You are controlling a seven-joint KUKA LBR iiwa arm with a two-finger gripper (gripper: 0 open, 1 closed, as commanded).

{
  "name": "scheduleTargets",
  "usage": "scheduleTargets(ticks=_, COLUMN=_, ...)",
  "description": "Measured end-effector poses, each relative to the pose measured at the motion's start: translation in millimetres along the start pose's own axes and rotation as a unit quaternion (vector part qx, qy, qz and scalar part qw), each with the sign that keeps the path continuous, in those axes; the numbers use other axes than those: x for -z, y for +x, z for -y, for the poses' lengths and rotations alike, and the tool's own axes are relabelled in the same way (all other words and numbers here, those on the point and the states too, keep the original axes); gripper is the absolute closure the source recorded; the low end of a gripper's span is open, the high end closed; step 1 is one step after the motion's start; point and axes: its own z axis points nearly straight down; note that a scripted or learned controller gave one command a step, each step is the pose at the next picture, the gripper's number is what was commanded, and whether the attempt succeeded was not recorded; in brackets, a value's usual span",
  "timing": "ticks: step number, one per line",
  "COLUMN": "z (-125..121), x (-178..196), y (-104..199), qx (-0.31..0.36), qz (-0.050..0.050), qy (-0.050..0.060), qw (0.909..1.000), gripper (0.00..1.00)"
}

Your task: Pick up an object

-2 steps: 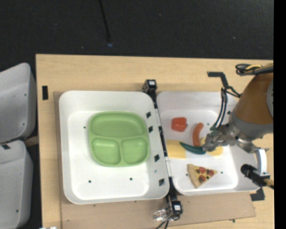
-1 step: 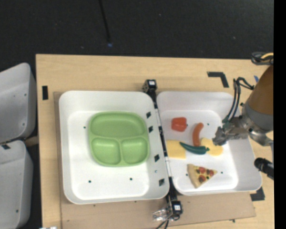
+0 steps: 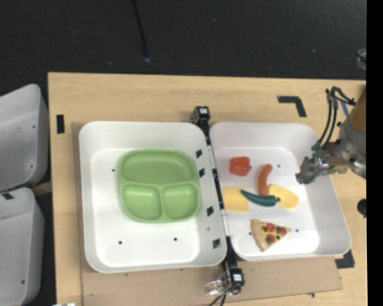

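The right bin (image 3: 325, 225) holds several toy foods: a red pepper (image 3: 240, 166), a red-orange sausage (image 3: 264, 178), a green chili (image 3: 262, 198) lying across a yellow piece (image 3: 286, 196), another yellow piece (image 3: 235, 200) and a pizza slice (image 3: 269, 233). My gripper (image 3: 308, 171) hangs at the bin's right side, just right of the sausage and apart from it. Nothing shows between its fingers.
The left bin (image 3: 96, 234) carries a green three-compartment plate (image 3: 158, 185). Black clips (image 3: 211, 171) run along the seam between the bins. Cables (image 3: 335, 107) hang by the arm at the right. White padded shapes (image 3: 13, 145) stand left of the bench.
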Motion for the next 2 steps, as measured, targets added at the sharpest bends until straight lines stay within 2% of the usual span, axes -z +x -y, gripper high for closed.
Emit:
scheduleTargets(ticks=1, z=-2, x=34, y=-1, qx=0.0, qz=0.0, qy=0.001, qw=1.0, gripper=1.0)
scheduleTargets(ticks=2, z=-9, x=31, y=58, qx=0.002, qz=-0.001, qy=0.003, qw=1.0, gripper=1.0)
